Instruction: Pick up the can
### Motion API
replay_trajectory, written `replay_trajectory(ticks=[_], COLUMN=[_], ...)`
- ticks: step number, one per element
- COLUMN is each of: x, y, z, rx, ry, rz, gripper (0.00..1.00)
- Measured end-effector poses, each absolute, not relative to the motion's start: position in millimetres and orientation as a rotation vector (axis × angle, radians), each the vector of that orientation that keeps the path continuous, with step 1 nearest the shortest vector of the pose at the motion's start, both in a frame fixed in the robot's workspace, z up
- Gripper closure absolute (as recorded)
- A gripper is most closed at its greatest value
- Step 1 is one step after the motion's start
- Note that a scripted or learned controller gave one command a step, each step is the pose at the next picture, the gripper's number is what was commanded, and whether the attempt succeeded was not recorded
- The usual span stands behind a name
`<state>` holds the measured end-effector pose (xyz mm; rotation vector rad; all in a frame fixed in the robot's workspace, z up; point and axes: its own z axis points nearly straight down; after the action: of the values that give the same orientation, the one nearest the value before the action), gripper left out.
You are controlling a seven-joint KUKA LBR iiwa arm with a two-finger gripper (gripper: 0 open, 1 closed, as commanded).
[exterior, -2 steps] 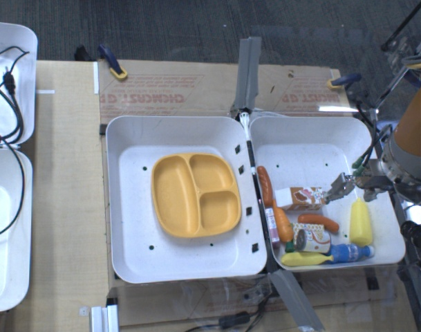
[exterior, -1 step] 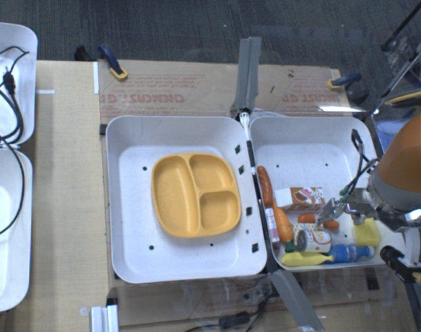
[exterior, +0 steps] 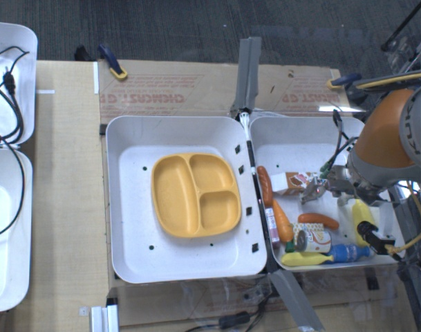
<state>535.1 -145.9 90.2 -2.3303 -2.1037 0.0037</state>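
Camera view: gripper (exterior: 312, 191), grasp state unclear, hovers above the can (exterior: 312, 240) in the right bin (exterior: 293, 133).

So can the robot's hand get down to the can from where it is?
Probably yes. The hand hovers in the right bin, and the can lies just below it in the picture with its top uncovered. A carrot, sausage and banana crowd close around it, so it may be tight.

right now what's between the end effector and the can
In the camera view, a sausage lies between the end effector and the can.
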Motion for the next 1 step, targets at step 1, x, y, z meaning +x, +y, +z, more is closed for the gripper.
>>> replay_trajectory(ticks=[1], x=[586.7], y=[-154.3], z=[91.2], rx=[-2.546], ry=[-1.840], rz=[0.003], gripper=[0.00])
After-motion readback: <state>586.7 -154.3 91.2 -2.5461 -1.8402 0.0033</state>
